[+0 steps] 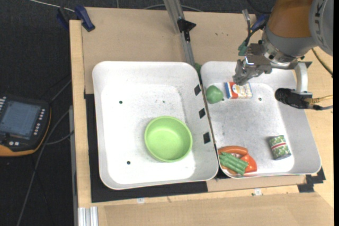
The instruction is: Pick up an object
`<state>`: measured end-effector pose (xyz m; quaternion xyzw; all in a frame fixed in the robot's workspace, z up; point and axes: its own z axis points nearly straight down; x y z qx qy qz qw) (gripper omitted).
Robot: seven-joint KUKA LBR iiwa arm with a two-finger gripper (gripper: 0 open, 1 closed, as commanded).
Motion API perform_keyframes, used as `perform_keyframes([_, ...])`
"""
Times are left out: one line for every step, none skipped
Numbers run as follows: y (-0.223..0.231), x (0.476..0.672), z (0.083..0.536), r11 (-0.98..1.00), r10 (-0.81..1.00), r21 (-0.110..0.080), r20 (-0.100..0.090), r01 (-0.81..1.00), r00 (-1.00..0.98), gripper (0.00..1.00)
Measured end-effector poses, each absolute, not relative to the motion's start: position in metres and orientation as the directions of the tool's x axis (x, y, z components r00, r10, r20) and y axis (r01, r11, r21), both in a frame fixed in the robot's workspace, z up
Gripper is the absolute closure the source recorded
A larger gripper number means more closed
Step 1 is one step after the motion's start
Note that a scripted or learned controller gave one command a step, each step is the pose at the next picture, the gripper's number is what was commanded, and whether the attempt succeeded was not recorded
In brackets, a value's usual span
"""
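In the right bin (296, 159), the tool (241, 80) hangs over the carton (238, 91), grip unreadable; crowding the ball (214, 94) risks a miss.

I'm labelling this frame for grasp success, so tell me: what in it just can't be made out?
- Hand, camera view: its own body hides the fingertips, so any contact with the small carton is unclear.
- Carton print: too small to read.
- Can label: too small and blurred.
- Toy vegetables at the right bin's near corner: overlapping, so the count is unclear.
- Arm: cut off by the right and top edges.
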<state>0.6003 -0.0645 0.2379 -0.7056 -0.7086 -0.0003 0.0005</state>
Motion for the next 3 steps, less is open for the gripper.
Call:
perform_keyframes([-0.014,0.595,0.244,0.003,1.0,0.001,0.001,1.0,-0.003,1.0])
perform_keyframes([0.037,0.57,0.241,0.003,1.0,0.0,0.001,1.0,-0.003,1.0])
perform_keyframes([0.089,0.558,0.228,0.005,1.0,-0.001,0.001,1.0,-0.005,1.0])
